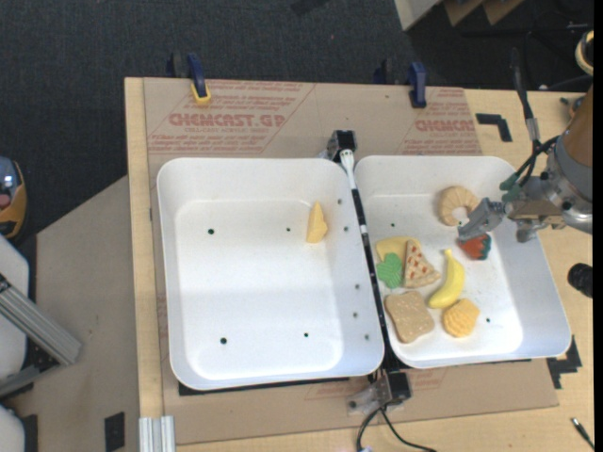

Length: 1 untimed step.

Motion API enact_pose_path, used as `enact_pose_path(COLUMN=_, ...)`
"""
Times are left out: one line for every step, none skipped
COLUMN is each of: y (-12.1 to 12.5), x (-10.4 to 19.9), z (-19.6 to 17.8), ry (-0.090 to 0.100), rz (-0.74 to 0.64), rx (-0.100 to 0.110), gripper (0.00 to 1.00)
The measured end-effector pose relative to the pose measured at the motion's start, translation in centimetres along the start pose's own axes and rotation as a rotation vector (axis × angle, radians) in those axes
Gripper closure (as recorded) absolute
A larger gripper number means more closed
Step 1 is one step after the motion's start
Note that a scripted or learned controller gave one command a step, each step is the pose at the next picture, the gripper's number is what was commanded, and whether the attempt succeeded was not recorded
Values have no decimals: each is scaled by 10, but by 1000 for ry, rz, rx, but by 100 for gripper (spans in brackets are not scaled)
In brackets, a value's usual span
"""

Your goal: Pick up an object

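My gripper [478, 226] hangs low over the right bin [537, 337], fingers' spacing not readable from here. Red strawberry [478, 246] just below the tips, croissant [457, 204] beside. Banana [449, 283], pizza slice [418, 265], toast [409, 315] nearby. Nothing visibly held; the grasp and lift remain.

Both bins, left [188, 281] and right [537, 318], look like smooth white plastic with a soft sheen. The board [311, 121] under them is matt brown, cardboard-like, with red print. The blue clamps [198, 78] look plastic. The floor [113, 26] is dark, rough carpet. The toy foods look moulded plastic: the banana [448, 285] is glossy yellow, the toast [409, 315] matt tan, the croissant [456, 202] pale and ridged. The gripper [480, 219] looks dull grey metal.
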<state>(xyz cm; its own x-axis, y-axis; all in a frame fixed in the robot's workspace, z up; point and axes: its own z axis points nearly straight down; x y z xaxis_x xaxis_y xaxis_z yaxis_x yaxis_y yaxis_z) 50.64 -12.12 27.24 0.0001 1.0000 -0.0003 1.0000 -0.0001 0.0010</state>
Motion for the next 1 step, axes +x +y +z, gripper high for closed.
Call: enact_pose_path(y=23, x=3, z=127, ry=2, rz=-1, rx=10, gripper=0)
